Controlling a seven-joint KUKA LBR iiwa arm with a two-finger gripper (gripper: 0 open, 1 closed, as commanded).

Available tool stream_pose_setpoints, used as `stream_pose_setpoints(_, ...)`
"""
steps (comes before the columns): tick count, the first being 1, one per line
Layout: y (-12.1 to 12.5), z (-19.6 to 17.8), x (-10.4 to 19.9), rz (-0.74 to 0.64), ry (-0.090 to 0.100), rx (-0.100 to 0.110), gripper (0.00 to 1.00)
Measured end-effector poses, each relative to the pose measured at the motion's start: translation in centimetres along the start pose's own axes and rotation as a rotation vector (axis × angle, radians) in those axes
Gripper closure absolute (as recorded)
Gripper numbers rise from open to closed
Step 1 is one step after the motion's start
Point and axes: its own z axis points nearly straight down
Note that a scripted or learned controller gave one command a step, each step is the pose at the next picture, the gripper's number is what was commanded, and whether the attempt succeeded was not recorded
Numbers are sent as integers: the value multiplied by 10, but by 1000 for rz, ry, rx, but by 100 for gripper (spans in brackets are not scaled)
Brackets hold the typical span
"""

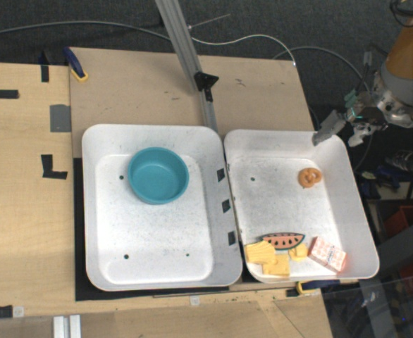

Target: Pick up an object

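White bins: we see two on the wooden surface (23, 189), the left bin (101, 259) and the right bin (277, 153).
Bowl: teal bowl (158, 175), left bin.
Targets: orange donut (309, 177); yellow pieces (268, 256), pink box (328, 253) crowded at the near edge.
Pincer (340, 128): over the right bin's far corner; we cannot tell its opening.
Risk: we judge the crowded pieces may slip or be grabbed together.
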Motion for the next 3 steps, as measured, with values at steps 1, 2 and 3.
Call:
stream_pose_setpoints(1, 0, 0, 0, 0, 0, 0, 0)
stream_pose_setpoints(2, 0, 64, 4, 0, 1, 6, 0)
stream_pose_setpoints(3, -10, 121, 10, 0, 1, 6, 0)
